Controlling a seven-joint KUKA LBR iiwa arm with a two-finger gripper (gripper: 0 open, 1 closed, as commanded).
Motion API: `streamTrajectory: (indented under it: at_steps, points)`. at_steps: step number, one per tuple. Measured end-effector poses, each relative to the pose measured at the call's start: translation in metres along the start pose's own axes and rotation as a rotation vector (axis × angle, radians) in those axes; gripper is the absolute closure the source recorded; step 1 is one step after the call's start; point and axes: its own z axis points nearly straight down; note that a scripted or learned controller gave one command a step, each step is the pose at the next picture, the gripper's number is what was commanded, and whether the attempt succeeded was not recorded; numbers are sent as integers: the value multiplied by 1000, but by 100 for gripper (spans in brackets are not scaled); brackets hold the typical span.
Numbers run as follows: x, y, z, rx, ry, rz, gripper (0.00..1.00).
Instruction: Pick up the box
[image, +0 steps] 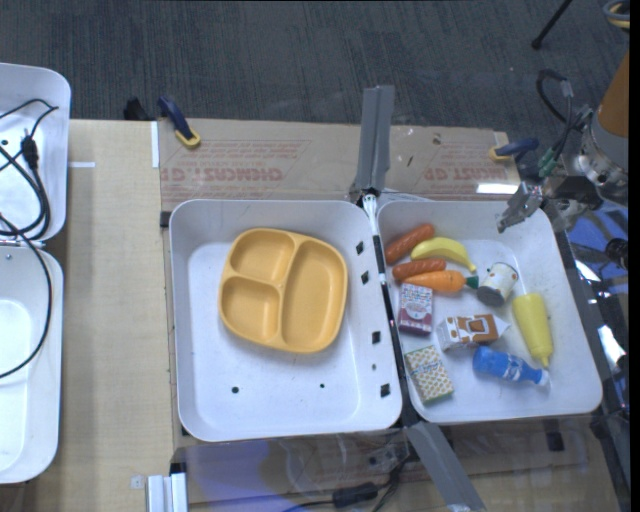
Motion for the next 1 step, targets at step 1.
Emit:
streamTrajectory:
  at_steps: [1]
  points:
    - [38, -38, 126, 1, 0, -14, 0]
